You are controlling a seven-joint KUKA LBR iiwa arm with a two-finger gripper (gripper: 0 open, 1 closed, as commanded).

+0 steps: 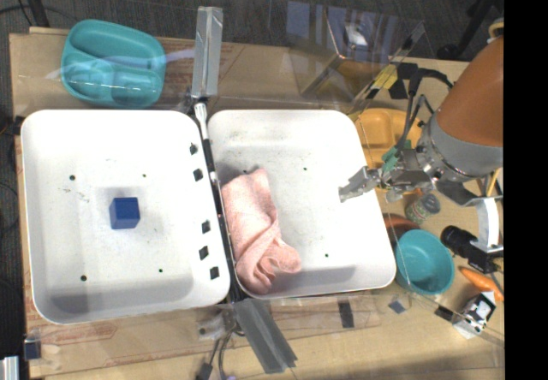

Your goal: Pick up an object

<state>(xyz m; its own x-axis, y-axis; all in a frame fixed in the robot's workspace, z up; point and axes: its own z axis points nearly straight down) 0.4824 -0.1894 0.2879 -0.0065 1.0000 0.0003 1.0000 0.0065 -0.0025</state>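
Left bin (51, 139) — shallow, white, on the tabletop (257, 57). Contents: one blue cube (125, 212), sitting left of the bin's centre, apart from every wall.

Right bin (342, 126) — shallow, white, set touching the left bin along a shared divider. Contents: one pink cloth (254, 228), crumpled, lying lengthwise against the bin's left wall and reaching toward its near left corner.

Arm (475, 100) — grey with an orange band, entering over the tabletop's right edge. Its pincer (353, 187) hangs above the right bin near that bin's right wall, well apart from the cloth; nothing is visible between its fingers, and whether they stand wide or narrow cannot be told from this angle.

Outside the bins: a light-blue plastic container (113, 62) at the tabletop's far left corner; a teal bowl (424, 260) just beside the right bin's near right corner; a yellow object (383, 127) beside the right bin's far right corner; small tools and clutter along the tabletop's right edge, too small to name.
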